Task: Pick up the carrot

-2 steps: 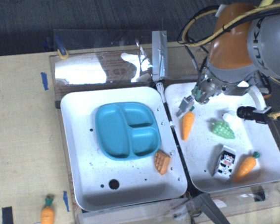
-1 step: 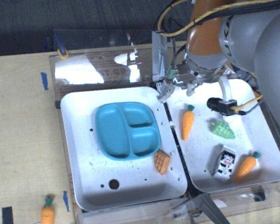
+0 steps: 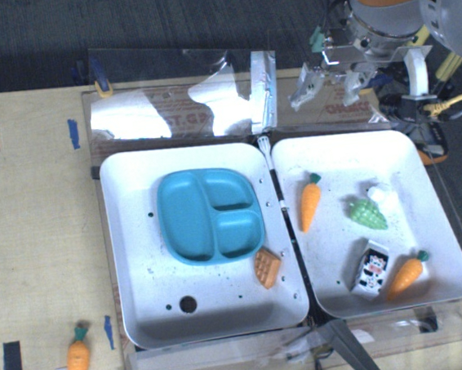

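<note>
gripper (image 3: pixel 329 86) above bin, orange green-topped carrot (image 3: pixel 309 201)

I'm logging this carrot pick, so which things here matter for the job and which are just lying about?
Job: carrot and second carrot in the right bin; third carrot on the bench; gripper.

Lying about: blue tray, waffle, green grapes, cow-print carton.

Two bins sit side by side: the left bin (image 3: pixel 124 257) holds a divided plate (image 3: pixel 211 215) with a waffle piece (image 3: pixel 267 267) at its near right corner. The right bin (image 3: pixel 438 199) holds a carrot (image 3: pixel 309 202) at its left, grapes (image 3: pixel 368 213) to the right, and a small carton (image 3: pixel 373 270) beside a second carrot (image 3: pixel 406 274) nearest. A third carrot (image 3: pixel 78 364) lies on the bench, near left; the gripper (image 3: pixel 331 83) hangs beyond the right bin's far edge
</note>
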Controlling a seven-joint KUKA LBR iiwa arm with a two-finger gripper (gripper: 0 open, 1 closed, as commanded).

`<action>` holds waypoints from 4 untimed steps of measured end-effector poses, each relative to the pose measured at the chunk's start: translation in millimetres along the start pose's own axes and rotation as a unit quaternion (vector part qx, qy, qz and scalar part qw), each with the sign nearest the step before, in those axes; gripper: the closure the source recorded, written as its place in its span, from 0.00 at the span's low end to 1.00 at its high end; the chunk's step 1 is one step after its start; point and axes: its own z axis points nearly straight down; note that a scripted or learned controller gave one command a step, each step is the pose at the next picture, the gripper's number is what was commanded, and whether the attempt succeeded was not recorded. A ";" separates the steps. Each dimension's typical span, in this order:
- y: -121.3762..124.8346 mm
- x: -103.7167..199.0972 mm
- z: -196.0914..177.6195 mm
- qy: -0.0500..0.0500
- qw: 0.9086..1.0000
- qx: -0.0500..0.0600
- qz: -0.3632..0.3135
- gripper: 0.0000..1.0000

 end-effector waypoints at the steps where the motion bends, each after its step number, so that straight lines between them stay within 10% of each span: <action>1: -48.6 -26.2 104.9 0.002 0.990 0.010 -0.139 0.00; 3: -44.0 -84.1 216.9 0.000 0.989 -0.005 -0.148 0.00; 4: -98.0 -76.8 239.4 0.002 0.942 0.005 -0.334 0.00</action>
